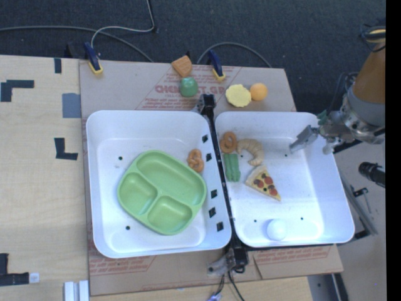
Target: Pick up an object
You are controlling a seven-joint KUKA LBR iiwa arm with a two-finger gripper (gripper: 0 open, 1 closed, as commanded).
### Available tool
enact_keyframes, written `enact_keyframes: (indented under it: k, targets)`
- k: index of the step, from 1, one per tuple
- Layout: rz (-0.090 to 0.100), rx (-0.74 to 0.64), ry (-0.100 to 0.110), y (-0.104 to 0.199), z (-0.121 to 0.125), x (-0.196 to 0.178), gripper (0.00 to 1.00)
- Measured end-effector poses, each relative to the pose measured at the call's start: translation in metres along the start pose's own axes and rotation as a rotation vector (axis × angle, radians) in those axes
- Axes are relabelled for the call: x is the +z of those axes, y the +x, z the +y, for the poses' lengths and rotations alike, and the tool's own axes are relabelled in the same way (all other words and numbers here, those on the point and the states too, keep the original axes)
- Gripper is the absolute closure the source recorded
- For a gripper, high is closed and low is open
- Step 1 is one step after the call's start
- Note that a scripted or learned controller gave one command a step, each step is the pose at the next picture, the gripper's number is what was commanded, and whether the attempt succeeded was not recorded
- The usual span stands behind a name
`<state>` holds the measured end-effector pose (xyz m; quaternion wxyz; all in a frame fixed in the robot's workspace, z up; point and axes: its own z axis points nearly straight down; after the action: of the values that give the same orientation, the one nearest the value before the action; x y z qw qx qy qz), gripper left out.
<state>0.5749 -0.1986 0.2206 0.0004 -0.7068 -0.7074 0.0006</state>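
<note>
The right bin [326, 193] holds a brown pretzel [227, 142], a tan croissant [253, 149], a green pickle [232, 167], a pizza slice [263, 184] and a white ball [276, 229]. In the left bin [103, 168] lie a green divided plate [163, 192] and a small brown pretzel [196, 160]. My gripper [316, 142] hangs over the right bin's upper right part, open, with nothing between its fingers. It is well to the right of the croissant and up and to the right of the pizza slice.
Behind the bins, on the cardboard, sit an orange block [182, 65], a green ball [188, 87], a yellow lemon [238, 95] and an orange [258, 92]. Two blue clamps [94, 59] and cables lie along the back edge.
</note>
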Motion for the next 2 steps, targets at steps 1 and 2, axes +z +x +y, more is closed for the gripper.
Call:
enact_keyframes:
  k: [1,2]
  targets:
    - [0.001,0.0,0.002,0.047,0.025,0.092,0.0]
    - [-0.006,0.002,-0.008,0.095,0.047,0.132,0.0]
